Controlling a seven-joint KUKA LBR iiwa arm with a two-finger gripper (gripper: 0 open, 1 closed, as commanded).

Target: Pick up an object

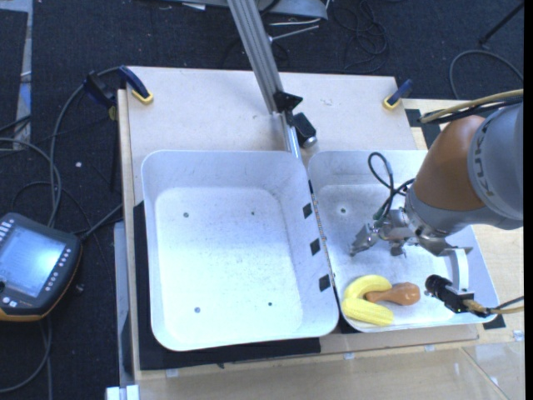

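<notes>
Looking down at a slant on the pale wooden bench (216, 107) with two shallow white bins side by side; left bin (150, 173) is the larger in view, its floor marked with a few dark specks; right bin (333, 161) touches it along a shared wall carrying small black tabs.

Arm (466, 173) enters from the right, orange band and grey casing over the right bin's far-right part; gripper (364, 242) points toward the left, over the middle of the right bin's floor, near the shared wall; whether it is spread or closed cannot be told at this angle and size.

Candidate objects: yellow banana-shaped object (366, 298) lies on the right bin's floor at the near edge, curved, close to the near-left corner; orange-brown object (401, 294) lies just to its right, touching it; both sit nearer the camera than the gripper and apart from it.

Surroundings: slanted aluminium post (254, 40) runs from the top of the view down to the far rim where the bins meet; yellow-tipped clamps at the bench's far corners, left clamp (137, 90), right clamp (396, 98); handheld pendant (33, 265) with a lit screen on the dark floor to the left, cables trailing around it.
</notes>
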